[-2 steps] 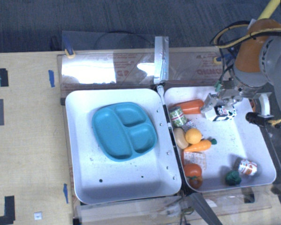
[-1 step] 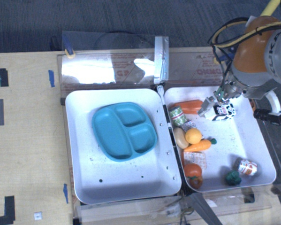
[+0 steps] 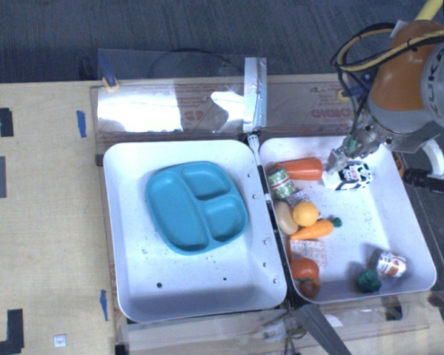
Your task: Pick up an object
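My gripper [image 3: 341, 159] hangs low over the upper part of the right bin [image 3: 414, 222], reaching in from the right. A small black-and-white toy [image 3: 355, 176] lies just below and to the right of the gripper's tip, close to it or touching it. A red-orange sausage shape [image 3: 305, 169] lies just to the left of the gripper. Further left and lower are a green-labelled can [image 3: 280, 182], a beige potato [image 3: 286, 218], a yellow-orange ball [image 3: 305, 213] and a carrot [image 3: 314, 230].
A red tomato [image 3: 305, 269], a green broccoli piece [image 3: 368, 280] and a small tilted can [image 3: 391, 263] lie near the right bin's front. The left bin [image 3: 130, 274] holds a blue divided plate [image 3: 197, 205]. A cardboard wall [image 3: 203, 107] stands behind both bins.
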Action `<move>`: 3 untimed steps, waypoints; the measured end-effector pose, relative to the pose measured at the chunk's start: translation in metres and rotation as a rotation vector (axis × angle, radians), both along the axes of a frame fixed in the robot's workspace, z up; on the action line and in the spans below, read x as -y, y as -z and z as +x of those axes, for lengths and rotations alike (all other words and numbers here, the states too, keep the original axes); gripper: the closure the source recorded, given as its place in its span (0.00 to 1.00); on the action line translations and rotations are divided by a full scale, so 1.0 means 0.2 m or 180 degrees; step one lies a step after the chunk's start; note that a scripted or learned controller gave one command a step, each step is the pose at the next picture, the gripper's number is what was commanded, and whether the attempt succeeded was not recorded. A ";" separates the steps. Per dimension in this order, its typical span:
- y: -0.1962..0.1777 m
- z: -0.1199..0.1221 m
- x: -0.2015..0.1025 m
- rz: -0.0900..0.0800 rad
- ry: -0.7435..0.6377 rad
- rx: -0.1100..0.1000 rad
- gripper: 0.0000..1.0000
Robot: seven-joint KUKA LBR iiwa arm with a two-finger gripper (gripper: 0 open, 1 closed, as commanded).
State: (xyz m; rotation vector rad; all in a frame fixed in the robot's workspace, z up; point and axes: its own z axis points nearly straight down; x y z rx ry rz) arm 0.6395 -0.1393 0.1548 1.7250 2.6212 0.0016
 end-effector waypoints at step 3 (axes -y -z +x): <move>0.10 -0.02 0.04 0.0006 -0.1539 -0.0021 0.00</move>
